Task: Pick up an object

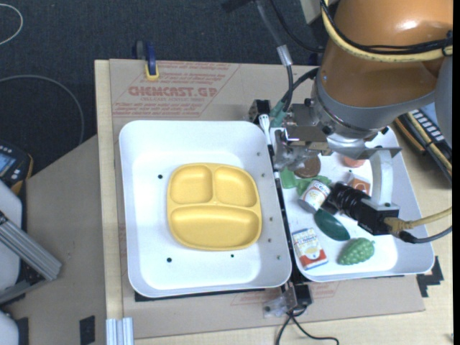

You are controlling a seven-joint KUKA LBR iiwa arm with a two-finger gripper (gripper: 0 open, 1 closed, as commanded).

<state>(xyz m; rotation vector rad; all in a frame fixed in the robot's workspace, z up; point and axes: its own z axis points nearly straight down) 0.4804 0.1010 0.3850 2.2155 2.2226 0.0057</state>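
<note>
I see the arm (381, 49) reaching in from the right, wrist bent down over the right bin's (402, 261) far end. Its tool (305, 149) is buried behind the wrist; I cannot tell its state. Small objects lie near: green grapes (356, 251), carton (310, 246), can (315, 195). Left bin (136, 192) holds a yellow tray (213, 207).
</note>
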